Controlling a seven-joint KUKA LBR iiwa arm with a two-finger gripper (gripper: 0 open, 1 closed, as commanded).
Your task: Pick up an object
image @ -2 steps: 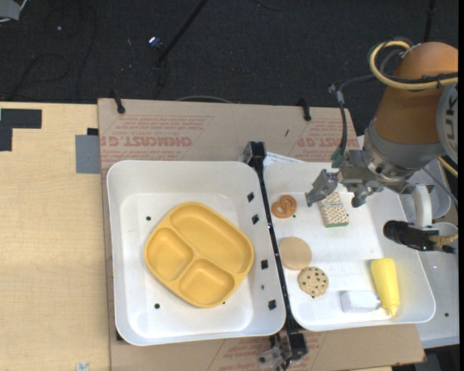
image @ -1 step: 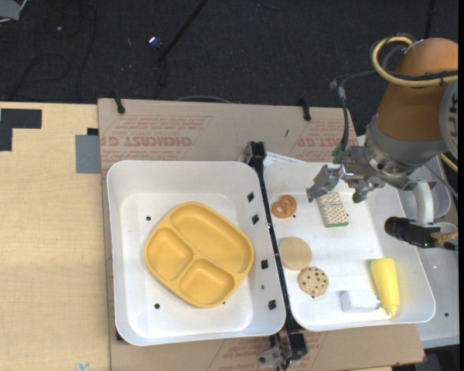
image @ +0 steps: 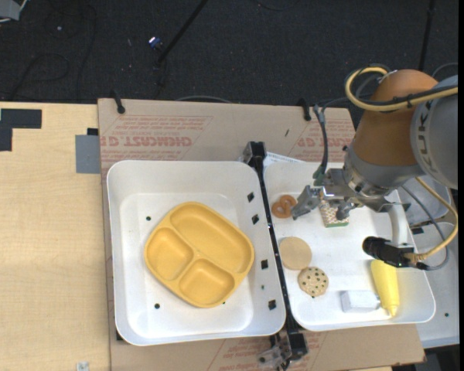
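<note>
A small green-and-white object sits in the right bin, between the spread fingers of the gripper as far as I can tell. Nothing looks lifted yet; closing and raising remain. The doughnut and cookie lie nearby.

Only readable stuff I can spot: red print on the cardboard sheet under the bins, upside down and looks like "CHEMCAST GP", repeated faintly elsewhere. On the arm's grey housing there's part of "KUKA", cut off.
</note>
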